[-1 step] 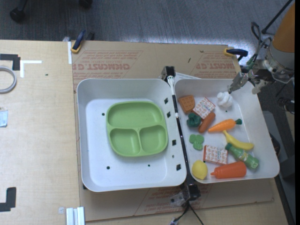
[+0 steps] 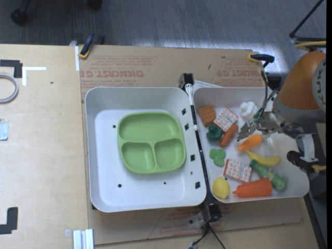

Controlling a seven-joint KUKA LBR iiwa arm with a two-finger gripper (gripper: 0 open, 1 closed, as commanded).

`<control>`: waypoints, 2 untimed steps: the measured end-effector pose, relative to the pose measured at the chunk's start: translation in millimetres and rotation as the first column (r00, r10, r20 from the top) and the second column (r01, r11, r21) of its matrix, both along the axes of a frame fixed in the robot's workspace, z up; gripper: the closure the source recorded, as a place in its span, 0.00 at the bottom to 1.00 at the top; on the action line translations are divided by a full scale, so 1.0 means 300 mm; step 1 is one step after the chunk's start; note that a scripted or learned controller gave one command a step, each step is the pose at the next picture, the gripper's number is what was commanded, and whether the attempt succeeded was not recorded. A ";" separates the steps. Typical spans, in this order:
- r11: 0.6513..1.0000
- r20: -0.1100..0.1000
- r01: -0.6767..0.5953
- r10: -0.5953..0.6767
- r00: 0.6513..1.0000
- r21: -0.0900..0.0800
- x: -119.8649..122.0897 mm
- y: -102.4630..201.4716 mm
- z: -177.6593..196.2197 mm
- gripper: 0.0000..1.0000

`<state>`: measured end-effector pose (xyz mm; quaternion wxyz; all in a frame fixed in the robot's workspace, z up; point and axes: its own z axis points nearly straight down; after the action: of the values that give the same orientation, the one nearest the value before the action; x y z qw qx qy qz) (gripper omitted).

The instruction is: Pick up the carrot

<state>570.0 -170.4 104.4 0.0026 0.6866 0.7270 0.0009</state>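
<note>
The green divided plate (image 2: 152,141) sits in the left bin (image 2: 98,154), well clear of the gripper (image 2: 249,130), which works in the right bin (image 2: 295,191). A reddish-orange toy (image 2: 228,135) lies just left of the gripper, and a small orange carrot-like piece (image 2: 250,141) lies slantwise right under its tip, touching or nearly so. From here I cannot tell if the gripper is open or closed. A larger carrot (image 2: 254,188) lies well below it, against the front wall. To grip cleanly, I would straddle the small piece across its narrow width, staying clear of the banana (image 2: 262,158) just beneath.
</note>
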 end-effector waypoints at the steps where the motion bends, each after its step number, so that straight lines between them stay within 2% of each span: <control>1: 1.000 0.007 0.004 -0.003 1.000 -0.004 0.006 -0.004 0.037 1.00; 2: 1.000 0.006 0.003 -0.003 1.000 -0.004 0.005 -0.004 0.036 0.00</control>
<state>571.6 -171.4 115.1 0.0059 0.6878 0.7259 0.0016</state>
